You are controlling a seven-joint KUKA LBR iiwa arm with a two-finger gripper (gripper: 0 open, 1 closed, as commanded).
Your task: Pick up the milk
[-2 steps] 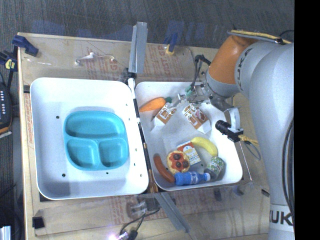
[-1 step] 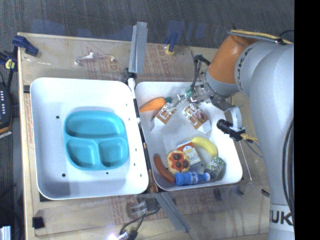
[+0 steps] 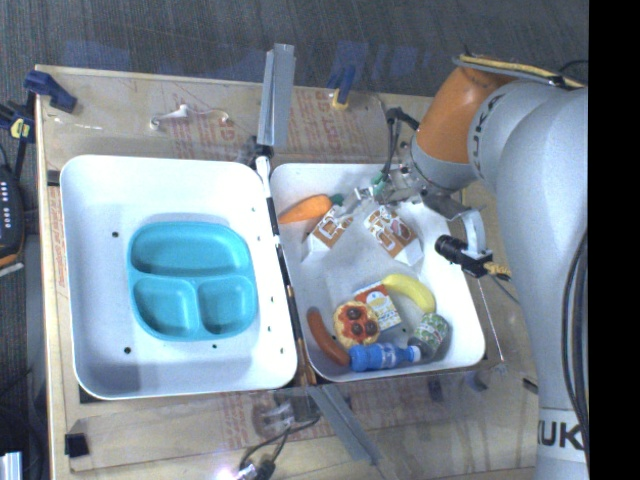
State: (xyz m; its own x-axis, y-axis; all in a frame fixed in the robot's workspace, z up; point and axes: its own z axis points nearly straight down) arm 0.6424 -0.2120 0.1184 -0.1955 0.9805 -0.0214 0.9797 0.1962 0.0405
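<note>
The milk (image 3: 381, 308) is a small white carton with a red and yellow label. It lies in the front part of the right bin (image 3: 455, 286), between a round pizza toy (image 3: 357, 320) and a banana (image 3: 411, 290). My gripper (image 3: 380, 190) hangs over the back of the same bin, above two waffle pieces (image 3: 331, 228) (image 3: 392, 230), well away from the milk. Nothing shows between its tips.
A carrot (image 3: 304, 208) lies at the right bin's back left. A sausage (image 3: 322, 338), a blue bottle (image 3: 385, 356) and a small can (image 3: 432, 328) line its front wall. The left bin (image 3: 90, 268) holds a blue divided tray (image 3: 192, 276). A grey divider bar (image 3: 274, 98) stands behind the bins.
</note>
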